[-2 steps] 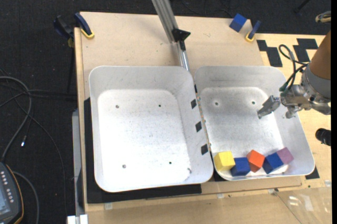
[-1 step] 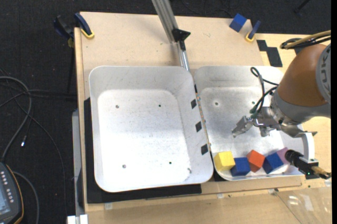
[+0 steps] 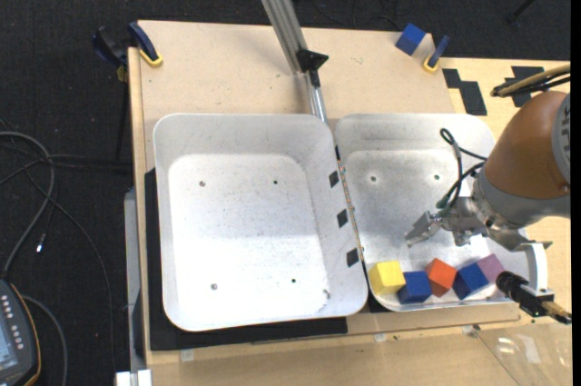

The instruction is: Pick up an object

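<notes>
Camera view from above the table (image 3: 227,48): I am looking down at a slant on two shallow white bins sitting side by side on a tan wooden top. My arm (image 3: 536,162), grey with an orange band, is reaching in from the right over the right bin (image 3: 399,157). Its claw (image 3: 427,230) is hanging low over the bin's bare floor, pointing toward the left, and I cannot tell how it is set; nothing is showing in its grip. The objects to pick are lying in a row along the near edge of the right bin, below the claw and apart from it: a yellow block (image 3: 388,275) at the left end, a dark blue block (image 3: 416,286) just beside it, an orange block (image 3: 442,275) touching that one, a second blue block (image 3: 470,280), and a pale purple block (image 3: 491,267) at the right end. The left bin (image 3: 241,225) is lying against the right bin's left rim. Another blue block (image 3: 411,38) is sitting on the table's far right corner, well apart from both bins.
</notes>
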Robot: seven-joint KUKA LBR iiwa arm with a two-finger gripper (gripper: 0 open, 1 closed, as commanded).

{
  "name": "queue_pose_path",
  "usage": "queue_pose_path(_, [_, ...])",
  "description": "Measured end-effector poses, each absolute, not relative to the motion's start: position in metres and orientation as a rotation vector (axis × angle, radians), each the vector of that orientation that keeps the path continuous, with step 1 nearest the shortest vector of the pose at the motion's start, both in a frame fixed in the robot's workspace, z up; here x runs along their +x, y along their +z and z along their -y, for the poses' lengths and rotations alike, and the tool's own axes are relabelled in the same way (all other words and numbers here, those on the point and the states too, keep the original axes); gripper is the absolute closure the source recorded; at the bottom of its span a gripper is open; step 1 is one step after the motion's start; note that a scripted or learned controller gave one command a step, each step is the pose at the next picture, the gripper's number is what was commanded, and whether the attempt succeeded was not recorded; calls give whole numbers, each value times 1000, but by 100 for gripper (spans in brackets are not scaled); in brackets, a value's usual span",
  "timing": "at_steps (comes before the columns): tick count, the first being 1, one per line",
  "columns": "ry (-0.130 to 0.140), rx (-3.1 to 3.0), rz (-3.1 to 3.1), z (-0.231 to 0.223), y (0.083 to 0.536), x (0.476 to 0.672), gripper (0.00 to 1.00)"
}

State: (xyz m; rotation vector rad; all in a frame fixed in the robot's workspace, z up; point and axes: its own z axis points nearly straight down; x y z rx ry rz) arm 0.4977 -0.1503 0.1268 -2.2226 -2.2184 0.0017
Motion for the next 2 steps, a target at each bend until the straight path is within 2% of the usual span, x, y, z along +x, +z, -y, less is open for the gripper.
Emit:
queue_pose_path(1, [-1, -2217, 2229, 101, 95, 490, 0])
queue_pose_path(2, [-1, -2227, 2222, 142, 96, 519, 0])
